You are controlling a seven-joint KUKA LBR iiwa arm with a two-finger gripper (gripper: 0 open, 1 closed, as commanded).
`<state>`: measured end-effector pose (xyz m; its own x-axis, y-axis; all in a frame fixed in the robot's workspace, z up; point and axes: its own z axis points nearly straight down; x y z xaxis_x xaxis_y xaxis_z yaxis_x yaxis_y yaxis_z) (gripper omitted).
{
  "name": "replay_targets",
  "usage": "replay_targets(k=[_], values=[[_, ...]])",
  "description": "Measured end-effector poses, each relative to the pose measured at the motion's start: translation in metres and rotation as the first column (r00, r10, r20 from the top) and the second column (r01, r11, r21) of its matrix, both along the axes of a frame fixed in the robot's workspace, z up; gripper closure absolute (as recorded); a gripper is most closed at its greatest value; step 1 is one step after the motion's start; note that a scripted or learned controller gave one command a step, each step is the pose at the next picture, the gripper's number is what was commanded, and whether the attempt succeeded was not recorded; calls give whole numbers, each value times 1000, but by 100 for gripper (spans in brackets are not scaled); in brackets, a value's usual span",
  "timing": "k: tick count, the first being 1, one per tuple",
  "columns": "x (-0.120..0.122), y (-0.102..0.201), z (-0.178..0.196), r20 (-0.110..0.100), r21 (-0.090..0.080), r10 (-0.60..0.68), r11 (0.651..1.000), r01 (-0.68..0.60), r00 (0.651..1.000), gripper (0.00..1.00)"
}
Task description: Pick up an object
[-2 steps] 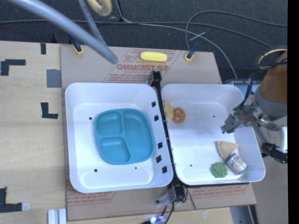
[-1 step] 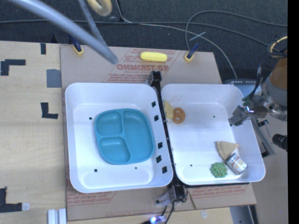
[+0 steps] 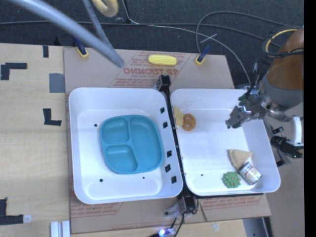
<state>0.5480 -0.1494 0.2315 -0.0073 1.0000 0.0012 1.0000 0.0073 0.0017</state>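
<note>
1. Camera view: two shallow white bins sit side by side on a brown cardboard sheet. The right bin (image 3: 222, 147) serves as the landmark here.
2. The gripper (image 3: 236, 120) hangs over the upper right part of the right bin, just inside its right wall. It is dark and seen at a slant, so I cannot tell whether it is apart or together. Nothing shows between its tips.
3. The arm (image 3: 284, 78), grey with an orange band, comes in past the right bin's right wall.
4. In the right bin's lower right corner lie three things close together: a tan wedge (image 3: 239, 156), a small can (image 3: 249, 173) touching the wedge's lower edge, and a green bumpy ball (image 3: 230, 179) just left of the can.
5. At the right bin's upper left, against its left wall, sit a brown pretzel-like piece (image 3: 189, 122) and a pale yellow piece (image 3: 177, 116) touching it.
6. Left of the right bin, the left bin (image 3: 84, 132) holds a blue divided plate (image 3: 131, 143) near its middle.
7. Above the right bin's upper left corner, on the cardboard, lies a yellow banana-like object (image 3: 162, 60).
</note>
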Motion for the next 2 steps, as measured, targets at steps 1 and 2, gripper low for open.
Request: replay_targets(k=[1,2], values=[[23,52,6,-2,0,0,1000,0,1000,100],[34,105,13,-3,0,-2,1000,2,1000,100]])
